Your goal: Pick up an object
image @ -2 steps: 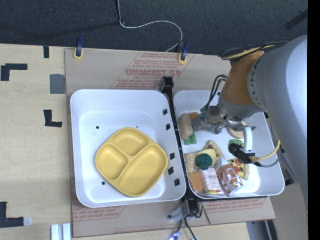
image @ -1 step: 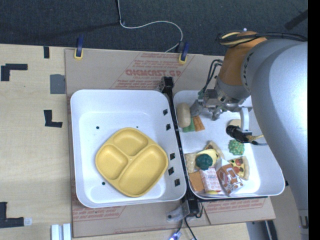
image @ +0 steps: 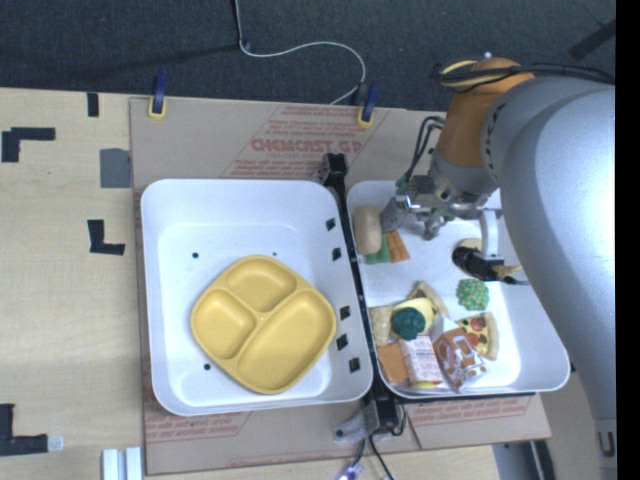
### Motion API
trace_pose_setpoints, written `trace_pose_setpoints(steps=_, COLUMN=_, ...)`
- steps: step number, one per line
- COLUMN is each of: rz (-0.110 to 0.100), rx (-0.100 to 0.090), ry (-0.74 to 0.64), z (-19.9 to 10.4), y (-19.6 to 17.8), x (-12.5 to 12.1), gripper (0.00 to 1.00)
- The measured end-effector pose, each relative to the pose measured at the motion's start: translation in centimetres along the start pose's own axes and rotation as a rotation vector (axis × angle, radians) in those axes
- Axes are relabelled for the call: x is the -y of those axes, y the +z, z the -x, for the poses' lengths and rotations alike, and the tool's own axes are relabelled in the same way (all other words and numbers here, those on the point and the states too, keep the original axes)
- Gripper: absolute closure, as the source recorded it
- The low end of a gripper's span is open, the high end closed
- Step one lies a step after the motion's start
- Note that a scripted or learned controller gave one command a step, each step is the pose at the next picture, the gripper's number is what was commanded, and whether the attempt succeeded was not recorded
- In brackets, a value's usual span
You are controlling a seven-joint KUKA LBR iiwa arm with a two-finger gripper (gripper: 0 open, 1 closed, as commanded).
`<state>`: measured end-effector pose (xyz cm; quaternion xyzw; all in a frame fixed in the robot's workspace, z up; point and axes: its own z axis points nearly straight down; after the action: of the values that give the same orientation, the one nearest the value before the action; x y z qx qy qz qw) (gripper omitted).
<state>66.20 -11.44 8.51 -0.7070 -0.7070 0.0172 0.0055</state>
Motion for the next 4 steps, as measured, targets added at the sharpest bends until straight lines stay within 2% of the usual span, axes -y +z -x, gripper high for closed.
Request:
trace_pose_setpoints(steps=1, rz=0.002, rx=0.001, ry=0.001, z=0.0, y=0.0, x=0.0, gripper=0.00)
trace_pose_setpoints(steps=2, rz=0.004, rx=-0.008, ry=-0.001, z=0.4, y=0.1, x=-0.1, gripper=0.00)
trace_pose_setpoints(steps=3, rz=0.006, rx=-0.004, ry=0.000, z=0.3, y=0.0, x=-0.1, gripper=0.00)
trace_pose_setpoints(steps=4, rz=0.005, rx=-0.020, ry=-0.003, z=-0.5, y=-1.1, x=-0.3, gripper=1.00)
